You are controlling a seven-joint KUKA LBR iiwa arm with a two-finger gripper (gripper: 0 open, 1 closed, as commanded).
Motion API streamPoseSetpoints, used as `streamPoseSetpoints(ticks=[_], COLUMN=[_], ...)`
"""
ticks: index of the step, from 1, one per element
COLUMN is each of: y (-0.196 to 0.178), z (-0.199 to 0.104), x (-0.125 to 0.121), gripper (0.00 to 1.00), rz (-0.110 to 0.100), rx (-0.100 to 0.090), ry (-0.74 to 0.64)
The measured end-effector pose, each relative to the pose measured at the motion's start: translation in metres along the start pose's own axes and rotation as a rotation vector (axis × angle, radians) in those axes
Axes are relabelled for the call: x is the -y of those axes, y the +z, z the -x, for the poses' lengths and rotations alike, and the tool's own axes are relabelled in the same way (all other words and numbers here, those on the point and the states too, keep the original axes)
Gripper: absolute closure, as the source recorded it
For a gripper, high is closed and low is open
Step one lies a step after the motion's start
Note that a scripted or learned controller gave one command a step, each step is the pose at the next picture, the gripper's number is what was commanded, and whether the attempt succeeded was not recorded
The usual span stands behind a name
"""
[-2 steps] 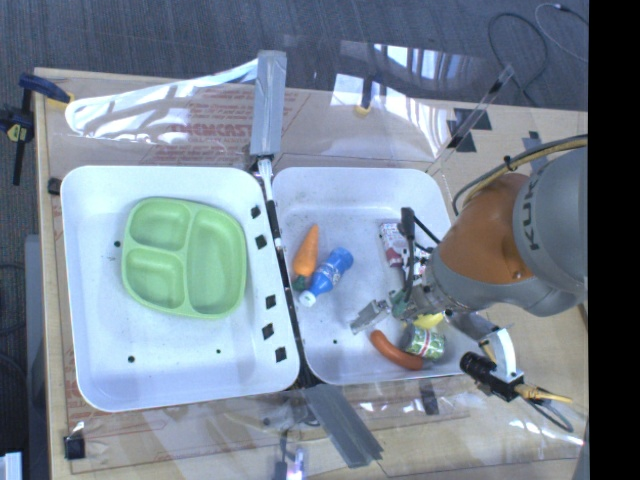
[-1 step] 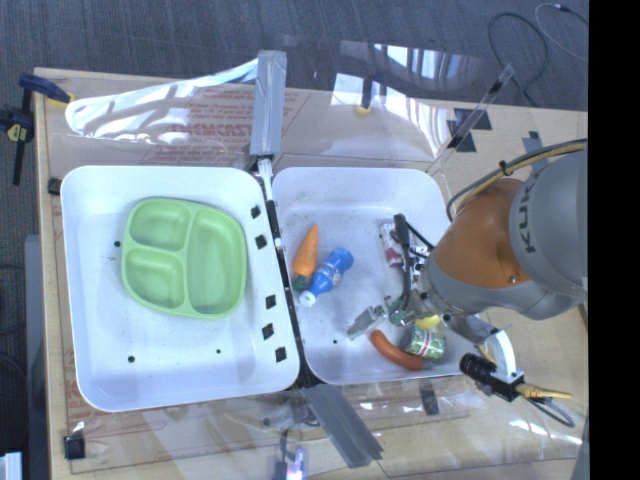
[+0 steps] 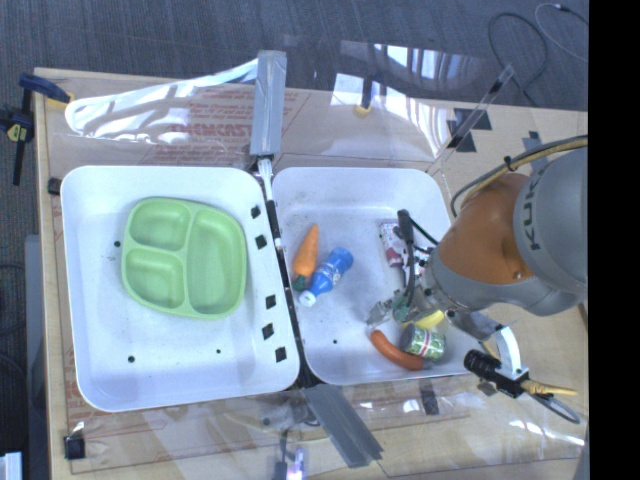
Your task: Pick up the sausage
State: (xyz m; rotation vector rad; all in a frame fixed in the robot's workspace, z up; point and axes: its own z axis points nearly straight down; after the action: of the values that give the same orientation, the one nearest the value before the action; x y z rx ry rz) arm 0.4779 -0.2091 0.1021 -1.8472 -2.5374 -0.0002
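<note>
Right bin (image 3: 330, 183), front edge: reddish curved sausage (image 3: 396, 351); fingers' (image 3: 400, 308) state unclear.

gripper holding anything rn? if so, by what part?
Cannot tell: the gripper hangs above the sausage and a small can, nothing visibly between it.

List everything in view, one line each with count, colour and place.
bins: two, white, side by side on the bench
divided plate: one, light green, in the left bin
carrot: one, orange, right bin, near the divider
bottle: one, blue, right bin, beside the carrot
sausage: one, reddish-brown, right bin, near the front edge
can: one, green label, touching the sausage
small packet: one, red and white, right bin, toward the back
arm: one, grey with orange band, reaching from the right
tool: one, dark, over the right bin above the sausage
</note>
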Motion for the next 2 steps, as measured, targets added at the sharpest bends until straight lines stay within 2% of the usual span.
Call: streamPoseSetpoints(ticks=[1,2], y=[0.000,0.011], z=[0.000,-0.035], x=[0.000,-0.025], gripper=[0.00,0.00], rz=[0.000,-0.001], rx=[0.000,-0.001], ry=[-0.001,-0.263])
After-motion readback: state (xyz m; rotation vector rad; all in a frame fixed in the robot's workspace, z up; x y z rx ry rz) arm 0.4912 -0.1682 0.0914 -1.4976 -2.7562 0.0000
